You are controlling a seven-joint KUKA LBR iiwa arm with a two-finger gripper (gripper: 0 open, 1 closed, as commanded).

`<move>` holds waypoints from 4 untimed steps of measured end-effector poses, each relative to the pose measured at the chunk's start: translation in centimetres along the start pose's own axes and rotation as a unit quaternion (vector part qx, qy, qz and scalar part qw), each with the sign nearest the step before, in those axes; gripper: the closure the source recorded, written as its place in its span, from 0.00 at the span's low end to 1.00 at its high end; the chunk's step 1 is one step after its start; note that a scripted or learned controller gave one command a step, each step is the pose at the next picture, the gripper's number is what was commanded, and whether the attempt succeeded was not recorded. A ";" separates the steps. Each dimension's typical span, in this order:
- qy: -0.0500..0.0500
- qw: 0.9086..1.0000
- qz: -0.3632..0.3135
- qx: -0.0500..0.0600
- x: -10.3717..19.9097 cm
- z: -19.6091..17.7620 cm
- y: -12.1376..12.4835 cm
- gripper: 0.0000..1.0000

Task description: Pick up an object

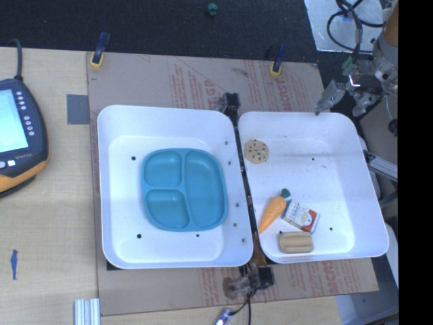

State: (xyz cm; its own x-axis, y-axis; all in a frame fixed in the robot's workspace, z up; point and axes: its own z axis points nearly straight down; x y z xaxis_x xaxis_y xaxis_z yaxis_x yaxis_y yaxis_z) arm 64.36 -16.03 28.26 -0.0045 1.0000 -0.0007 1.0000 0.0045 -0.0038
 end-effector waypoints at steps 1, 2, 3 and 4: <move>0.000 1.000 0.000 0.001 -2.6 3.8 1.2 0.00; 0.000 1.000 -0.001 0.000 4.4 9.5 1.3 0.00; -0.001 1.000 0.000 0.001 6.1 12.6 -5.7 0.00; 0.000 1.000 0.000 0.001 6.2 19.0 -10.3 0.00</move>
State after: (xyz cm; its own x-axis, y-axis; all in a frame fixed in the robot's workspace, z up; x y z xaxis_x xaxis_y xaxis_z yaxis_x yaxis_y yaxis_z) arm 53.96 -9.86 9.28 -0.0054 1.0000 -0.0005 1.0000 0.0054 -0.0054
